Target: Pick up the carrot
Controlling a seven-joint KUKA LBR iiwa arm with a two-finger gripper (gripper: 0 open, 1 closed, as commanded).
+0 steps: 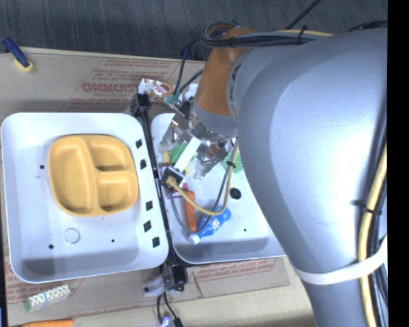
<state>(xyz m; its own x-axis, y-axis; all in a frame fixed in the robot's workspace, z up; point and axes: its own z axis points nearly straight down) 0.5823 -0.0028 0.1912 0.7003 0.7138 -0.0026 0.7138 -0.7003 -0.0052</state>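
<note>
Carrot was seen lying in the right bin, close to that bin's left wall and toward its near end, its length running roughly from far to near. A blue and white tube lay touching it on the right, and a yellow cable looped just beside both. Green and white items lay farther off in the same bin, under the arm. The jaws were placed above the far part of the right bin, apart from the carrot; whether they were open or closed could not be told. Nothing was seen held. The left bin carried a yellow divided tray. The step in hand was judged to be the approach. A shift nearward and a descent over the carrot, clear of the tube, would be called for next.
</note>
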